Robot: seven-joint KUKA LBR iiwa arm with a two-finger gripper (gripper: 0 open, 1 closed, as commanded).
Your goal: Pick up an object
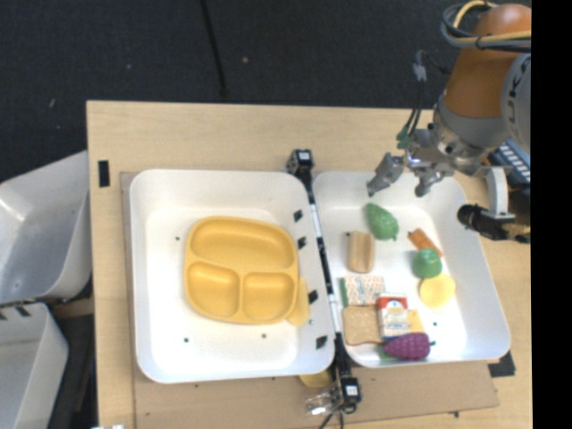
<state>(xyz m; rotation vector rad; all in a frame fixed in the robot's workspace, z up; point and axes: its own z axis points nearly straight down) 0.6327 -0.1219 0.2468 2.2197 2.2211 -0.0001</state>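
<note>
Hovering with fingers spread and nothing between them, the tool (404,178) hangs above the green toy (382,222).

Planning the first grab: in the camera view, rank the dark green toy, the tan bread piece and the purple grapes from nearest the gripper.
Measured from the gripper:
1. Dark green toy, just below it.
2. Tan bread piece, mid bin, leftward.
3. Purple grapes, bottom edge.

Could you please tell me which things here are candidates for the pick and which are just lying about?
For the job:
end effector, open
green pepper
bread roll
carrot
lemon
purple grapes

Lying about:
yellow divided tray
left bin
</note>
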